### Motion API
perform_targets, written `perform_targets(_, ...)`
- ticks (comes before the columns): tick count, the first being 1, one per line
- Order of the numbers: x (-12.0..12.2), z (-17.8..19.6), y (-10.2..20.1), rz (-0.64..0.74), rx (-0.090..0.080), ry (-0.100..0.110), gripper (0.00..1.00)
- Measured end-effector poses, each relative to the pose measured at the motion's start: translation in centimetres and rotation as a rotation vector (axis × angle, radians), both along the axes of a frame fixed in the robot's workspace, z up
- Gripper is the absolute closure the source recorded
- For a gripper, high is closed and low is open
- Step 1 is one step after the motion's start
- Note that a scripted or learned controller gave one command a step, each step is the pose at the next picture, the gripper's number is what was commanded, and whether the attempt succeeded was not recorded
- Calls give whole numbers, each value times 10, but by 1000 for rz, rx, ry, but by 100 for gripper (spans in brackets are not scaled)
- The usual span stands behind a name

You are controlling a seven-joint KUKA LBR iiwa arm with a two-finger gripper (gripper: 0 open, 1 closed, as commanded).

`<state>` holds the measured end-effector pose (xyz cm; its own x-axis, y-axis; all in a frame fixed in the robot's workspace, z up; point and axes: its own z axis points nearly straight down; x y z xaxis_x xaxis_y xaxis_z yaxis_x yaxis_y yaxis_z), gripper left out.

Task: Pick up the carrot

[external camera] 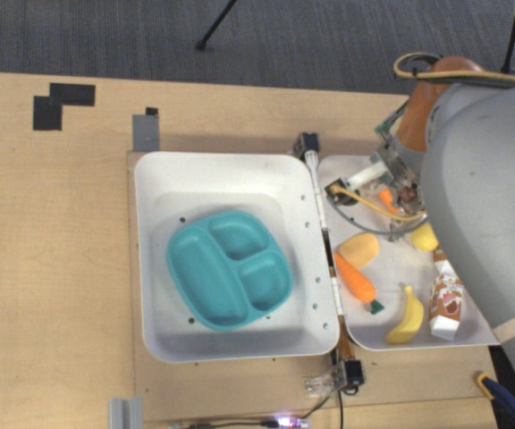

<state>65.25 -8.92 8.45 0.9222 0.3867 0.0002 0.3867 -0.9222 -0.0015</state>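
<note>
Hanging over the upper part of the right bin [366, 332], the gripper [402, 206] is largely covered by the big grey arm [490, 195], and whether it is spread apart or closed cannot be told from here. Nothing can be seen held in it. Just to its left lies a small orange thing [387, 200], too small to make out. Just below it in the view sits a yellow lump [425, 237], partly tucked under the arm. Further down and to the left is a pale tan rounded piece [358, 249], and touching that on its lower side is the carrot [355, 280], lying slantwise on the bin floor near the left wall, its green end pointing down and to the right, well apart from the gripper. Beyond it, lower still, lie a banana [407, 316] and a white bottle with a brown label [445, 304]. Farthest off, to the gripper's left, the left bin [155, 195] holds a teal divided plate [229, 269].
</note>
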Motion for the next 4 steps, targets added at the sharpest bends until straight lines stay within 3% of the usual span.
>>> perform_targets(1, -51, 0, 0, 108, -1, 0, 0)
perform_targets(2, -110, 1, -6, 107, -1, -2, 0)
perform_targets(3, -22, 0, -32, 93, 1, 0, 0)
perform_targets(4, -21, 11, -32, 99, 1, 0, 100)
